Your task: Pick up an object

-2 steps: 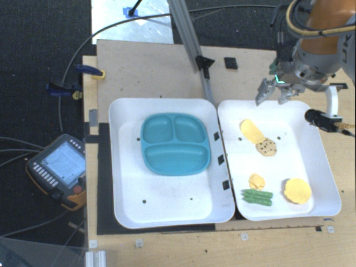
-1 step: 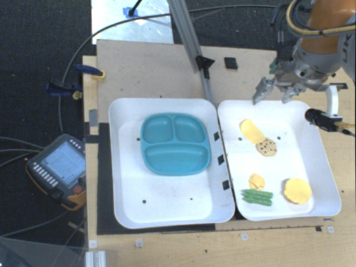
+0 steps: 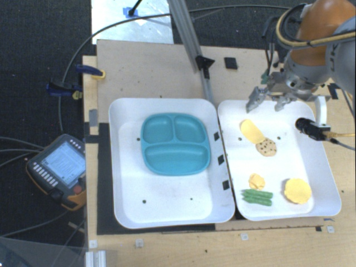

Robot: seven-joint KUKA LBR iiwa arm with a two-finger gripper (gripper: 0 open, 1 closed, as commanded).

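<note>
Jaws spread, gripping nothing, as the gripper [image 3: 267, 100] hangs over the far rim of the right bin [image 3: 317, 166]. Five food pieces lie there: yellow slice [image 3: 251, 130], cookie [image 3: 266, 147], small yellow lump [image 3: 256, 181], green beans [image 3: 257, 197], yellow disc [image 3: 297, 190]. Bare floor separates them. Left bin [image 3: 128, 166] holds one blue plate [image 3: 175, 144], with open margins.

A divided plate [image 3: 176, 144] lies in the left bin [image 3: 125, 204]; 5 food pieces lie in the right bin [image 3: 320, 174].
</note>
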